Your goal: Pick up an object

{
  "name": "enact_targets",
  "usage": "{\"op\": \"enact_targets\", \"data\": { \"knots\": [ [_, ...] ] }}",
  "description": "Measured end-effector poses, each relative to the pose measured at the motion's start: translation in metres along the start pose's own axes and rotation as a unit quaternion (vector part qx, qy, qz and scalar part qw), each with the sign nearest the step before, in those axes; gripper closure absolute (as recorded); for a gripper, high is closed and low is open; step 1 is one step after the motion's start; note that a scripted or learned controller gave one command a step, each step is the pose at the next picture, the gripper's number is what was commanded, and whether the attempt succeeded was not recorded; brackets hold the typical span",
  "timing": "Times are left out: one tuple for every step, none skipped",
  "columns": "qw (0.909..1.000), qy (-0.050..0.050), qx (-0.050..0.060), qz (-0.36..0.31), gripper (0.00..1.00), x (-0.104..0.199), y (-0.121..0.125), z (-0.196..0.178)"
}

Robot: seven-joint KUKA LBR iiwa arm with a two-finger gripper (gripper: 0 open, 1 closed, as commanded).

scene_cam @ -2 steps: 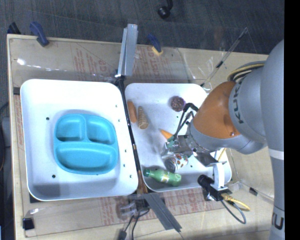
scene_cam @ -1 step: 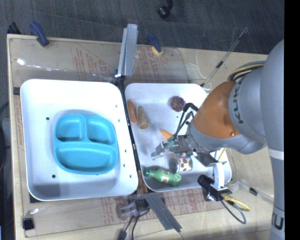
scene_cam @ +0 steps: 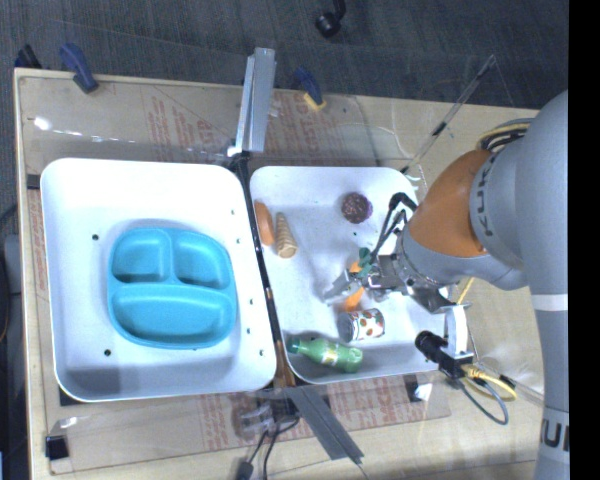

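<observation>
Camera view, from above at a slant: two white bins side by side on a wooden tabletop (scene_cam: pixel 40 268). The left bin (scene_cam: pixel 70 198) holds a blue tray (scene_cam: pixel 170 288) with three compartments, lying flat near its middle. The right bin (scene_cam: pixel 300 193) holds the loose objects. A carrot (scene_cam: pixel 265 224) lies along its left wall, and a cone (scene_cam: pixel 283 238) lies just beside the carrot, to its right. A dark round ball (scene_cam: pixel 356 207) rests near the far wall, apart from the others. A green bottle (scene_cam: pixel 326 352) lies on its side along the near wall. A small printed can (scene_cam: pixel 366 324) sits just above the bottle's right end.

The grey arm (scene_cam: pixel 520 198), with its orange band (scene_cam: pixel 448 208), reaches in from the right over the right bin's right half. The pincer (scene_cam: pixel 358 286) is low in the bin's middle, just above the can. Small orange and teal pieces (scene_cam: pixel 358 265) show at its tip, too tangled with the metal parts to name. Whether the pincer is wide, narrow or closed on something cannot be told from this angle.

Blue clamps (scene_cam: pixel 78 68) grip the tabletop's far edge, and a metal bar (scene_cam: pixel 253 103) runs back from the gap between the bins.
</observation>
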State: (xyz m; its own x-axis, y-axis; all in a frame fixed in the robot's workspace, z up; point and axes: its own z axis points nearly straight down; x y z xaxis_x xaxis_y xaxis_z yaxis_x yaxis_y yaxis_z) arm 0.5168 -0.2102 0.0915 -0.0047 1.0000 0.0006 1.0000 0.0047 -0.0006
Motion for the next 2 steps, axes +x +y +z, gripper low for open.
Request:
{"op": "enact_targets", "data": {
  "knots": [
    [1.0, 0.0, 0.0, -0.002, 1.0, 0.001, 0.001, -0.01],
    [1.0, -0.001, 0.0, -0.002, 1.0, 0.0, -0.028, -0.169]
  ]
}}
